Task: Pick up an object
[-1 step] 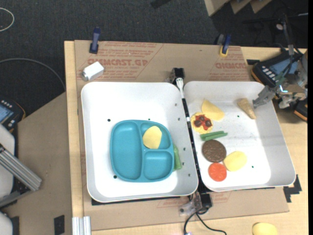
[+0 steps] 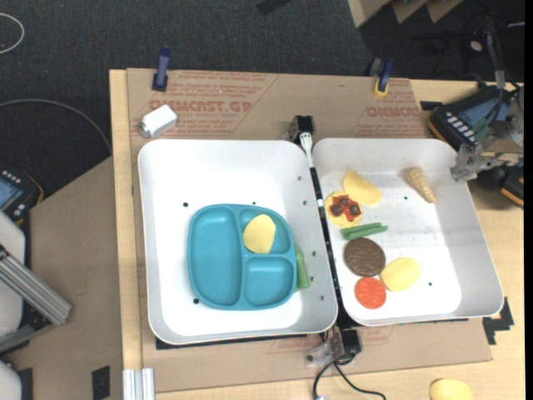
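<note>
Nearest you in the right bin (image 2: 466,248), well to the near left of the gripper (image 2: 460,170), lie a red disc (image 2: 371,292) and a yellow lump (image 2: 400,273), touching each other. The lump sits closer to the gripper than the disc does. Just beyond them is a brown disc (image 2: 365,257), and past that a green strip (image 2: 363,231), both left of the gripper and nearer to you than it.

Further left, across the divide, the left bin (image 2: 166,223) holds a teal tray (image 2: 218,261). A yellow piece (image 2: 259,233) rests in the tray's far compartment on the gripper's side. A green piece (image 2: 301,269) lies along the tray's edge that faces the gripper.

Back in the right bin, going farther, you see a topped slice (image 2: 343,207) and a yellow wedge (image 2: 361,187) touching it, both well left of the gripper. A cone (image 2: 420,183) lies closest to the gripper, just to its left and apart from it.

The gripper itself sits at the right bin's far right rim. You cannot tell whether it is released or clenched, and no object shows in its grasp.
</note>
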`<state>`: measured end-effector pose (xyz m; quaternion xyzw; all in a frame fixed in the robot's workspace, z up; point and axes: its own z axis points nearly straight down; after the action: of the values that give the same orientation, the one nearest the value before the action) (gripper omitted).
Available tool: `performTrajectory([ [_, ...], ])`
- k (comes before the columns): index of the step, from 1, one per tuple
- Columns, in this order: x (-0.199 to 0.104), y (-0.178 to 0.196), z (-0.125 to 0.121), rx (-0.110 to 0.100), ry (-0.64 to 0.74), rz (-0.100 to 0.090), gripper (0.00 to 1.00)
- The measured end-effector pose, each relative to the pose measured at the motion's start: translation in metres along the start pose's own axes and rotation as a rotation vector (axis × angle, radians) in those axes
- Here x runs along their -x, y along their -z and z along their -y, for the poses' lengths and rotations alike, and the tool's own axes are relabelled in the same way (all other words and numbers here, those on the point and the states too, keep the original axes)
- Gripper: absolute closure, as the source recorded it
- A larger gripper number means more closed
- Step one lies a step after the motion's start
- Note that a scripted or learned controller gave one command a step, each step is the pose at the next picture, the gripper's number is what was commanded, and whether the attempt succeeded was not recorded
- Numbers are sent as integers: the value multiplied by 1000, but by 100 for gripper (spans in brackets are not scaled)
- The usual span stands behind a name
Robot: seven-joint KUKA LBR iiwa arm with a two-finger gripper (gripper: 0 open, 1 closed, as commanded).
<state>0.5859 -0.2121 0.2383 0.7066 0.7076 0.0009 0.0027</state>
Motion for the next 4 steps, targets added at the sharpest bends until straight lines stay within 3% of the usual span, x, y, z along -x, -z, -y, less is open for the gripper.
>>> performTrajectory([
  [1, 10, 193, -1, 15, 0, 7, 100],
  [2, 3, 288, -10, 10, 1, 4, 100],
  [3, 13, 235, 37, -8, -3, -3, 100],
  [4, 12, 302, 31, 6, 0, 3, 100],
])
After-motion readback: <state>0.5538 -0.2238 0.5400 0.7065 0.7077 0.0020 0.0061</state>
